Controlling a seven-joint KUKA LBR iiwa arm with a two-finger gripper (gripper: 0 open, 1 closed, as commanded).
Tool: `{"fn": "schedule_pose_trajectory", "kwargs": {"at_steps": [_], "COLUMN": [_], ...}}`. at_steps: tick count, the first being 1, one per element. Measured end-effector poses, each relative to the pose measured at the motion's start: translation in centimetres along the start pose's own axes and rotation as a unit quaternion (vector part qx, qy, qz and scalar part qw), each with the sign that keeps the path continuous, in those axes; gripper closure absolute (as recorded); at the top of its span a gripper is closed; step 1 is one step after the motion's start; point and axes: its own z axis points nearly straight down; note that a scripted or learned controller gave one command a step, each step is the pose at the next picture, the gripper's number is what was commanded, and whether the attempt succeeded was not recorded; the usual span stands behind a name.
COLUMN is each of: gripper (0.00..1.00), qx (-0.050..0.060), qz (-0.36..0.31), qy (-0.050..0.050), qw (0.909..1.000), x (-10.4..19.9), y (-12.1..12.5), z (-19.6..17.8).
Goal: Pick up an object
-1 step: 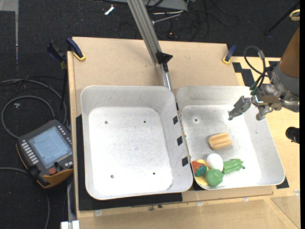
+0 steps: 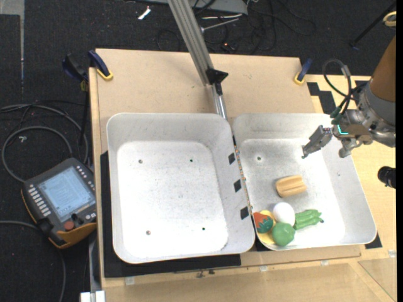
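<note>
My gripper (image 2: 329, 145) hangs over the far right part of the right bin (image 2: 264, 131). It is open, its two dark fingers spread wide with nothing between them. Below and to its left, a tan bread-like block (image 2: 290, 185) lies on the bin floor. In the bin's near corner several small items lie close together: a white egg (image 2: 283, 212), a green pepper (image 2: 308, 218), a round green fruit (image 2: 283, 234) and a red and yellow piece (image 2: 263, 221). The gripper is apart from all of them.
The left bin (image 2: 126, 131) lies beside the right one, and black tabs (image 2: 239, 184) line their shared edge. A slanted metal pole (image 2: 192, 36) runs down from the top to the bins' far junction. A teach pendant (image 2: 60, 197) rests off the bench's left side. Clamps (image 2: 101, 67) grip the far corners.
</note>
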Motion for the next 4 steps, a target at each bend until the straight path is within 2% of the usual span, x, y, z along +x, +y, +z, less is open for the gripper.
{"fn": "schedule_pose_trajectory", "kwargs": {"at_steps": [2, 3, 4], "gripper": [0.00, 0.00, 1.00], "qx": [0.003, 0.002, -0.001], "qz": [0.001, 0.001, 0.000], "qy": [0.000, 0.001, 0.000], "qw": [1.0000, 1.0000, 1.0000], "x": [-1.5, -1.1, -1.1], "y": [0.2, 0.5, 0.6], "z": [10.8, 15.3, 14.0]}}
